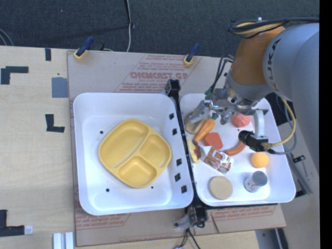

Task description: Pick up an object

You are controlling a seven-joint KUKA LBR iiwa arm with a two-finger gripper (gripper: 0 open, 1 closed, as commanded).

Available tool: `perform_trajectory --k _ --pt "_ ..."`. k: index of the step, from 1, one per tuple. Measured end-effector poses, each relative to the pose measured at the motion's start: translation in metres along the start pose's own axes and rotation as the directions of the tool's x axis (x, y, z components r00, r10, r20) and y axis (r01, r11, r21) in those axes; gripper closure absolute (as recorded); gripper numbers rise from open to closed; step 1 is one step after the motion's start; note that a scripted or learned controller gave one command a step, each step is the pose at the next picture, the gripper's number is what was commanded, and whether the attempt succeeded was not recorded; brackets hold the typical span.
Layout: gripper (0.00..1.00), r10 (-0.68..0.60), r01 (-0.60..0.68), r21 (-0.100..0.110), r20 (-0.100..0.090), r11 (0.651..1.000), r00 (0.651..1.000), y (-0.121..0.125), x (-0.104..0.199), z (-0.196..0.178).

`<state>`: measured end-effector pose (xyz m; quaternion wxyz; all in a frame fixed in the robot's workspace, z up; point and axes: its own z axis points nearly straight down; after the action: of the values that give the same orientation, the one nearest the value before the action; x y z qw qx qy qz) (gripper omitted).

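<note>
My gripper (224, 111) hangs over the far part of the right bin (280, 191), beneath the orange-banded wrist. Just under and beside it lie an orange carrot (204, 129), a red chunk (213, 139) and a pinkish-red ball (240, 120). Nearer the front are a curved orange sausage shape (234, 149), an orange ball (259, 160), a printed packet (218, 160), a beige disc (221, 187) and a small grey can (255, 180). I see nothing lifted off the bin floor.
The left bin (85, 139) holds a yellow divided tray (135, 152). A black-clipped divider (179, 134) runs between the bins. The arm's body and cables crowd the right bin's far right side.
</note>
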<state>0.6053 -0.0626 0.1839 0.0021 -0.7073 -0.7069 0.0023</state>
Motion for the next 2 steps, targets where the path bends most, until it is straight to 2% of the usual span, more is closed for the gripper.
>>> perform_trajectory --k 1,2 --pt "0.00 0.000 0.000 -0.001 0.000 1.000 1.000 0.006 -0.036 0.098" --pt "0.00 -0.006 0.006 0.001 0.003 1.000 1.000 0.064 -0.033 0.099"
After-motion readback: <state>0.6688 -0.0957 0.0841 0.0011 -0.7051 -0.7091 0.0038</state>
